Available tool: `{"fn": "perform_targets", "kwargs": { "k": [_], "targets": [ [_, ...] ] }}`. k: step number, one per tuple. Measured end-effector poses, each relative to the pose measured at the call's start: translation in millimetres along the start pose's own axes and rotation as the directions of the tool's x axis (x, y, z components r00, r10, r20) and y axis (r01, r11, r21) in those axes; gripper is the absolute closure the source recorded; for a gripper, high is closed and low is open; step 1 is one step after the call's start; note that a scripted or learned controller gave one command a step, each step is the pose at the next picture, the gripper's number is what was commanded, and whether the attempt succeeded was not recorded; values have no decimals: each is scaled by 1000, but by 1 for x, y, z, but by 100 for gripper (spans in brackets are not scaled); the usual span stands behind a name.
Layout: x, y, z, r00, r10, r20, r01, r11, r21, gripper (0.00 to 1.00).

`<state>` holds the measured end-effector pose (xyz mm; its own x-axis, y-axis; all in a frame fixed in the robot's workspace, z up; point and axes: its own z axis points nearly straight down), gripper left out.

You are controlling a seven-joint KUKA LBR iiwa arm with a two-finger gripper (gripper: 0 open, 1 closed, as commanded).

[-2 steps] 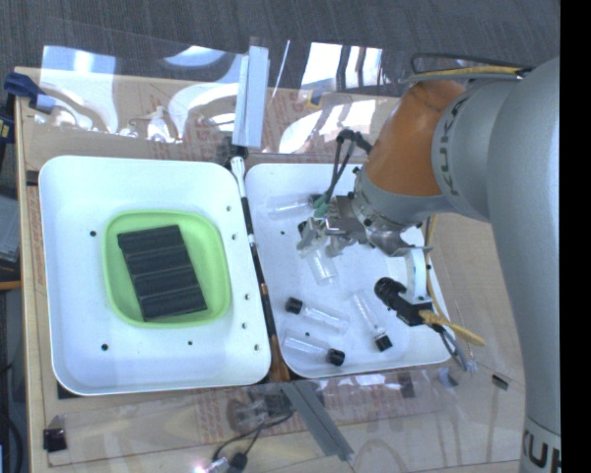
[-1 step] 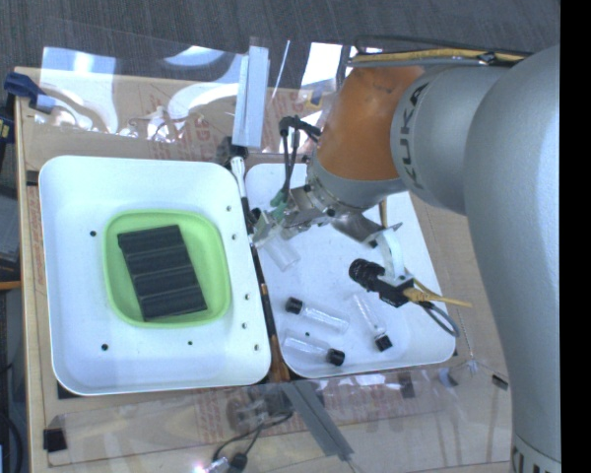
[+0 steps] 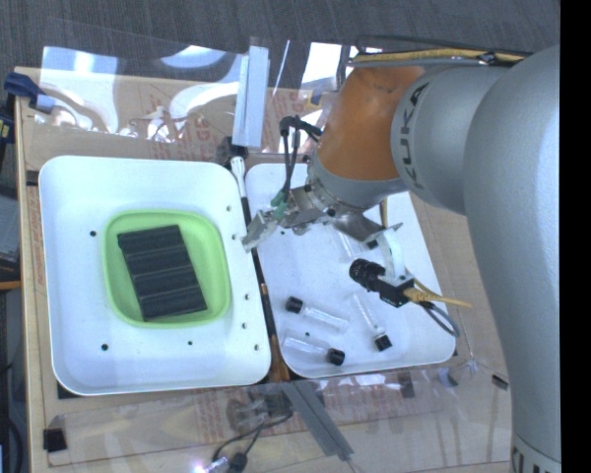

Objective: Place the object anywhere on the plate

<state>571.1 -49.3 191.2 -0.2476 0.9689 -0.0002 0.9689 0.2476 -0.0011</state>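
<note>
A wooden bench (image 3: 128,136) sits on dark grey carpet, carrying two shallow white bins; the left bin (image 3: 69,343) holds a green plate (image 3: 212,254) with a dark ribbed block (image 3: 161,271) lying on it. Over the right bin (image 3: 428,348) hangs the grey arm (image 3: 473,136), and its gripper (image 3: 266,220) hovers at the rim between the bins, just right of the plate, whether clenched or released cannot be told. Small clear vials with black caps (image 3: 310,311) lie scattered in the right bin, below the gripper and apart from it.
</note>
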Motion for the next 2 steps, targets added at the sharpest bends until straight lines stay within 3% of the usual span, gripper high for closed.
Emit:
{"fn": "perform_targets", "kwargs": {
  "k": [1,2],
  "targets": [
    [-21,-38,-67,998,69,0,-69,998,0,0],
    [-82,-56,-78,996,84,0,-84,996,1,0]
  ]
}}
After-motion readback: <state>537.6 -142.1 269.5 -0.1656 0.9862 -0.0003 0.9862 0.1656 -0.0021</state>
